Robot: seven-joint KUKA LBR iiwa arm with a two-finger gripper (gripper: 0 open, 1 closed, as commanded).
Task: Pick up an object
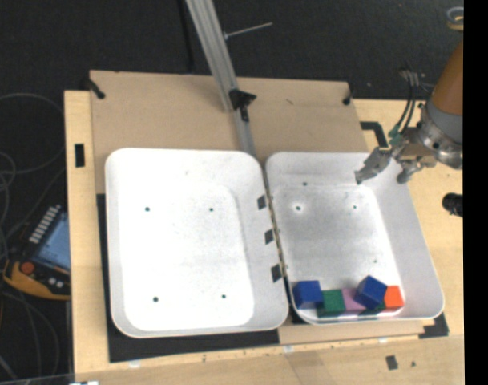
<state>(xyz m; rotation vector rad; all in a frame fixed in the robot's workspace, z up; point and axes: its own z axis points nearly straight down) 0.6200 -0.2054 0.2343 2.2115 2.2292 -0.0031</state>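
My claw (385,167) sits wide and empty at right bin's (324,215) upper right. Blocks (348,295) are jammed along its bottom wall; tight packing risks fingers hitting wall or neighbours.

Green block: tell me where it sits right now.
In the camera view, the green block lies in the right bin, against its near edge, between a blue block on its left and a pink block on its right.
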